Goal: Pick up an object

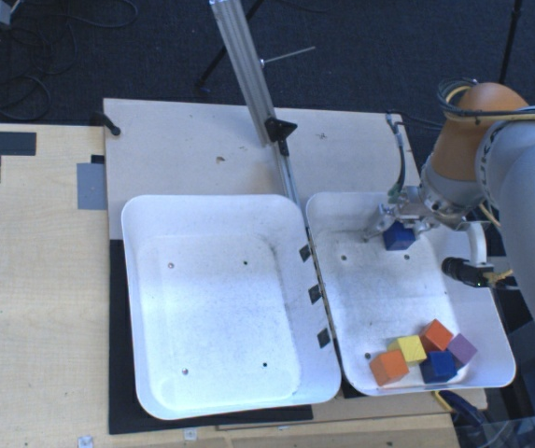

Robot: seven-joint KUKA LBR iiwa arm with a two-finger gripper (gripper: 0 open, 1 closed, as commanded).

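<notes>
Arm (491,147): grey, orange band above the wrist, entering from the right and bent down over the far end of the right bin (356,217).

Gripper (401,224): low over the far part of the right bin, pointing down and slightly left. A blue cube (399,238) sits between its fingers, which are closed on the cube's sides. Whether the cube rests on the bin floor or is lifted clear cannot be told.

Right bin, near right corner: a cluster of small blocks, touching or just beside one another.
- orange block (388,367), nearest and leftmost
- yellow block (411,348), just beyond the orange one
- red-orange block (437,333), farthest of the cluster
- dark blue block (439,366), to the right of the yellow one
- purple block (462,350), rightmost, close to the bin wall

This cluster lies well apart from the gripper.

Left bin (155,217): shallow, white, beside the right bin; the two meet along a shared edge with black clips (316,293).

Metal rail (246,68): slanting up from the bench beyond the bins.
</notes>
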